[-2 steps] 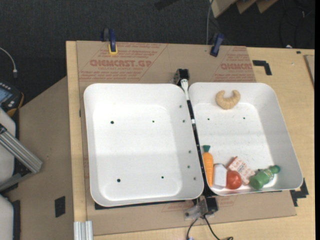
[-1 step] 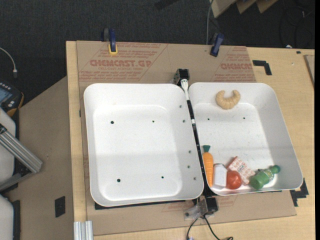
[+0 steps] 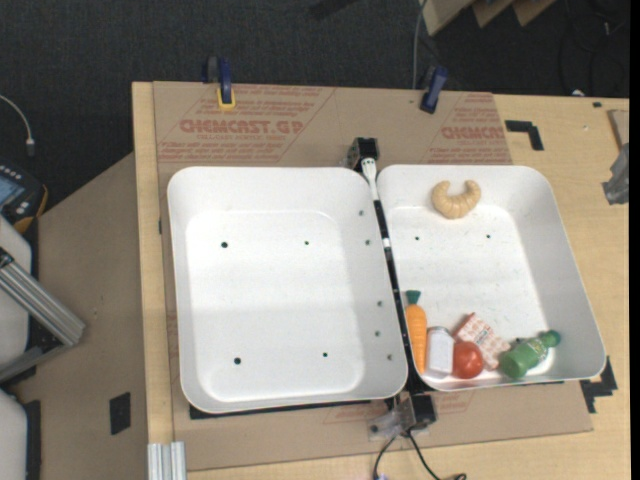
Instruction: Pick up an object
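Right bin with croissant at far side, carrot, tomato, green bottle along near edge, tool state cannot be told

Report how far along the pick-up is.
Nothing looks done yet. The croissant lies at the right bin's far end; the carrot, tomato and green bottle sit along its near edge. Nothing is in hand. The whole pick is left.

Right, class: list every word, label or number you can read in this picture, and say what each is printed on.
"CHEMCAST G P": red print on the brown board behind the left bin, last letters unsure.
The same red print at the board's right: partly cut off, too blurred to read in full.
Patterned packet in the right bin: print too small to read.
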You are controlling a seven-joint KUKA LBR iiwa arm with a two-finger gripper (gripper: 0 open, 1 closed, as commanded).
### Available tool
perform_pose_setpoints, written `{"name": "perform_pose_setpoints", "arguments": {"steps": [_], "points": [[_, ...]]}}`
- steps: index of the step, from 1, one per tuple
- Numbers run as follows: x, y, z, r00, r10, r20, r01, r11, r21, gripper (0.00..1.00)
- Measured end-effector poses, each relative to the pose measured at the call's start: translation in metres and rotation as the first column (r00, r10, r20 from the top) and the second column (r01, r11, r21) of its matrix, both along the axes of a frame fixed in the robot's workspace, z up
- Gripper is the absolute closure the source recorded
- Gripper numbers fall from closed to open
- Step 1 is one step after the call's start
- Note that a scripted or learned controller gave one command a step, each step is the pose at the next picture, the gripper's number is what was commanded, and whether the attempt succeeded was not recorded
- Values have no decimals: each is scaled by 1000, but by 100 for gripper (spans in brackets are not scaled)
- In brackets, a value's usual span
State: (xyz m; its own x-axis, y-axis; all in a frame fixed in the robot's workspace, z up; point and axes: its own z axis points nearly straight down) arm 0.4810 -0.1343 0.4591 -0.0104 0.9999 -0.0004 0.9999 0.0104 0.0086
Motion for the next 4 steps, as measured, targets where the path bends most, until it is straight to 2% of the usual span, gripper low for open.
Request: {"name": "perform_pose_setpoints", "arguments": {"steps": [1, 2, 3, 4], "points": [[-2, -95, 27, 1000, -19, -2, 19, 1000, -7, 100], [-2, -89, -19, 1000, -11, -13, 11, 1000, 1, 100], [0, 3, 23, 1000, -1, 0, 1, 1000, 0, 100], [-3, -77, -25, 1000, -18, -13, 18, 1000, 0, 100]]}}
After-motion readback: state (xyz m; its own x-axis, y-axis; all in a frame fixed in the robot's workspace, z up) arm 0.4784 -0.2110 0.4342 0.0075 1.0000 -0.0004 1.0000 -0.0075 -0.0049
